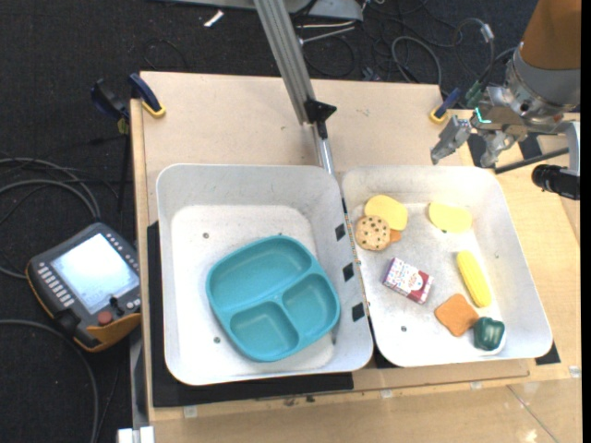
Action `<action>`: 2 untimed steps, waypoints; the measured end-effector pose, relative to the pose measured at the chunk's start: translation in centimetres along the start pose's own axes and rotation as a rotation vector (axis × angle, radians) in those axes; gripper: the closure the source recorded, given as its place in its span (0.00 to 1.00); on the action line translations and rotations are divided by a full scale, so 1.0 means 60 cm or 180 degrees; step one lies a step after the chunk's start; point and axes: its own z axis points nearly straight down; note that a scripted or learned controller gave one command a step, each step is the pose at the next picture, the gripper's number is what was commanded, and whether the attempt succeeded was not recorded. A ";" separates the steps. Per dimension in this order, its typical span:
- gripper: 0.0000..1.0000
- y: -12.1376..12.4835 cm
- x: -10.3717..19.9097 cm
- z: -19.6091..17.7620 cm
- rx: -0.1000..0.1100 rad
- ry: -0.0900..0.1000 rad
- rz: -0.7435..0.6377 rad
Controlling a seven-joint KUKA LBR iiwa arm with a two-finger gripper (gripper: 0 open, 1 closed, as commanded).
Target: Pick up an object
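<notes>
gripper [469, 146]: open, holding nothing, above right bin [526, 275] far rim | targets: cookie [373, 233] touching yellow round [386, 213], carton [407, 280] apart mid-bin | risk: pinching two crowded pieces, or slipping off flat ones

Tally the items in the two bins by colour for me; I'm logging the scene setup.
Yellow: 3, a round piece, a round piece, a corn cob
Brown or orange: 2, cookie, toast-like piece
Green: 1, pepper
Pink and white: 1, small carton
Teal: 1, divided tray
Total: 8
</notes>
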 end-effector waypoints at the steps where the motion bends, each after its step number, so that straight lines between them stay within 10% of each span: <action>1: 0.00 0.014 -0.002 0.081 0.0012 0.0002 0.0001; 2: 0.00 -0.002 -0.002 0.181 0.0020 0.0005 0.0012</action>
